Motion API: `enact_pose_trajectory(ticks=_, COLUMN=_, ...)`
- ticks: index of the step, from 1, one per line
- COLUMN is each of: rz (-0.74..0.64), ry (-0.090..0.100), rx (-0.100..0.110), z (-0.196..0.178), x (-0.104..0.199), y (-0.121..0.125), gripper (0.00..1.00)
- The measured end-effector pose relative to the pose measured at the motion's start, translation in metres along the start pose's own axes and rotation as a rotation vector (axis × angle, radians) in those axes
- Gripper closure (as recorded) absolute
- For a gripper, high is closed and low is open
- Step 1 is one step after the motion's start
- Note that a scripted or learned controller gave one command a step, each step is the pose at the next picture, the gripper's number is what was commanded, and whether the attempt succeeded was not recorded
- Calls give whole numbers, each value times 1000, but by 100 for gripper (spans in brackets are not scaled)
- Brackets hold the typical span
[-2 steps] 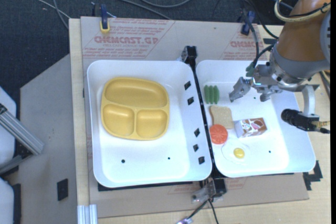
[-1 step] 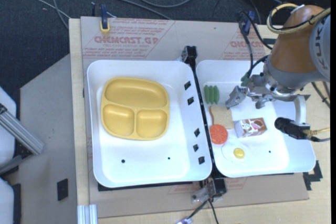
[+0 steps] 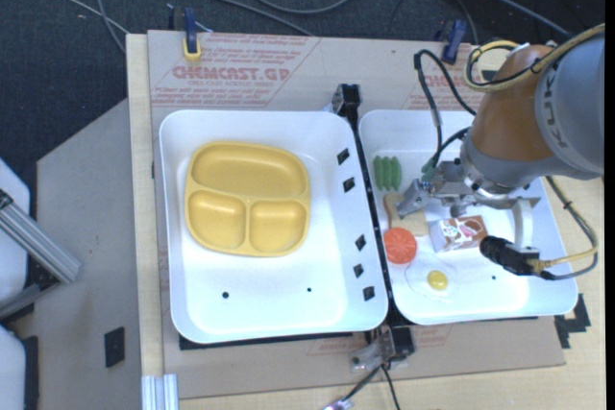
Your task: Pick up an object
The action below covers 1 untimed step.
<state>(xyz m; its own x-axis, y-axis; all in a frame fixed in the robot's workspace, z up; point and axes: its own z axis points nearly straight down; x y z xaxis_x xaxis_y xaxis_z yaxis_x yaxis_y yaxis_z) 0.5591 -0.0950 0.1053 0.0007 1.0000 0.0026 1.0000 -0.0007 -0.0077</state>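
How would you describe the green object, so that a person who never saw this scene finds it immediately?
Look at the right bin, the one the grey arm reaches into. Near its back left corner, close to the wall shared with the left bin, lies the green object, small and ribbed. It is the only green item; the orange-red ball and the fried egg toy lie nearer the front.

Arm over right bin, tray in left.
Gripper (image 3: pixel 444 203) low above a red-white packet (image 3: pixel 459 231); orange ball (image 3: pixel 401 245), fried-egg toy (image 3: pixel 433 281), green pods (image 3: pixel 387 172) nearby (finger state unclear). Yellow divided tray (image 3: pixel 249 198) sits in left bin (image 3: pixel 192 302).
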Motion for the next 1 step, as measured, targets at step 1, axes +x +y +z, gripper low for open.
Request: enact_pose_trajectory(ticks=1, rz=1, ry=-1, rx=-7, z=-15, x=0, y=2, gripper=100)
